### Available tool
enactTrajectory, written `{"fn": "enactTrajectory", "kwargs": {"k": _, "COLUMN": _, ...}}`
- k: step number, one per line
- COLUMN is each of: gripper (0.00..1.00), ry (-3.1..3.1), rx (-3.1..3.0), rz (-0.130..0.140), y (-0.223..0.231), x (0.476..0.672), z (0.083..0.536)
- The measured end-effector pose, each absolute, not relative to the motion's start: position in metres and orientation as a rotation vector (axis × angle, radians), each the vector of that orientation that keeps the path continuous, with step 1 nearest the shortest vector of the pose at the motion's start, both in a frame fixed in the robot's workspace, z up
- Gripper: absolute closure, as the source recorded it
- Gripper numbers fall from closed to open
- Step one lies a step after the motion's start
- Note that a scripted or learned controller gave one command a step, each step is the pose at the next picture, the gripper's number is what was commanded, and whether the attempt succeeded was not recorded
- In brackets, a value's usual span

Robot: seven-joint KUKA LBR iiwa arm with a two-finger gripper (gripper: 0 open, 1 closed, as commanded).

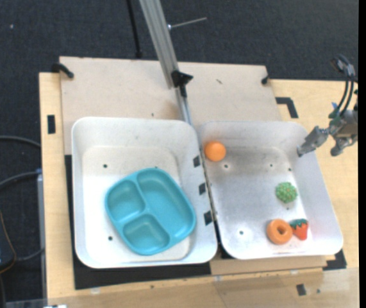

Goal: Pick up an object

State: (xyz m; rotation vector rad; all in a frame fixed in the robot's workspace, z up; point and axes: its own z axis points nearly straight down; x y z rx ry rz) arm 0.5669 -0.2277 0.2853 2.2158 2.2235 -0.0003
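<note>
- Hand (324, 142) at the far right edge of the right bin (234, 233), above its rim, with two fingers spread apart and nothing between them: released, grasping nothing.
- Four candidates in the right bin: orange ball (215, 151) at the far left corner, green bumpy piece (286, 192) toward the right wall, orange ring (279, 231) and small red piece (300, 229) touching side by side near the near right corner.
- Left bin (86, 172) carrying a teal divided tray (149, 210), well apart from the hand.
- Probably best to aim for the green bumpy piece: nearest to the hand and standing alone.
- Better to avoid the ring and red piece, since one finger could land on the neighbour.
- Worth centring over the target, descending straight, then clenching only once the fingers straddle it.
- Ball likely to roll if nudged off-centre.
</note>
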Motion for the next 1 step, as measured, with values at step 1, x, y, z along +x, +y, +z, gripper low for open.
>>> {"fn": "enactTrajectory", "kwargs": {"k": 1, "gripper": 0.00, "ry": 2.224, "rx": 2.215, "rz": -0.001, "y": -0.2278, "x": 0.5669, "z": 0.2853}}
